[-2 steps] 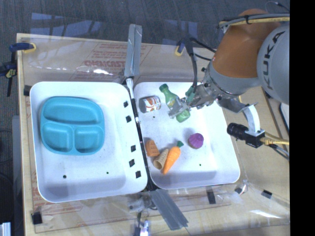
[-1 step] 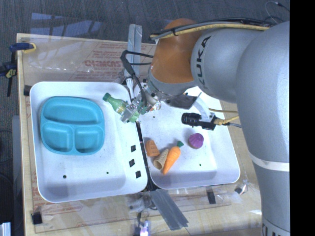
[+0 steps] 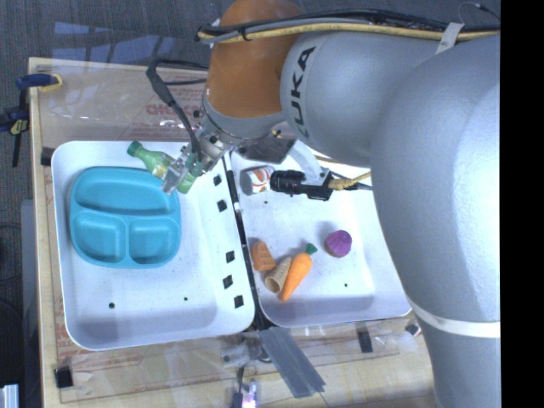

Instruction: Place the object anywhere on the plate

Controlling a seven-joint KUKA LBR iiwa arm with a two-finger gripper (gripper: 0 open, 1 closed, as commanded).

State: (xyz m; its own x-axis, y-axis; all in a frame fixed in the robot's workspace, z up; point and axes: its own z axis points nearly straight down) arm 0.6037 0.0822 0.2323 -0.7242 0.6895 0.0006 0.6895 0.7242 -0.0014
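We are looking down on the grey arm (image 3: 399,134), which is reaching in from the right and covering much of the bench (image 3: 42,228), its orange band (image 3: 246,58) sitting above the wrist. Below it, the two white bins are lying side by side: the left bin (image 3: 127,304) is holding the blue plate (image 3: 123,218), a tray with three compartments, and the right bin (image 3: 357,291) is holding the smaller items. The gripper (image 3: 180,177) is hovering at the plate's upper right corner, over the left bin, and it is grasping the green bottle (image 3: 151,161): we are seeing the bottle's body pinched between the fingers, with its neck and cap pointing up and to the left, just beyond the plate's top edge. In the right bin, a carrot (image 3: 294,275) is lying tilted beside an ice-cream cone (image 3: 274,277) and a small brown piece (image 3: 263,254), with a purple ball-like item (image 3: 338,243) just to their right.
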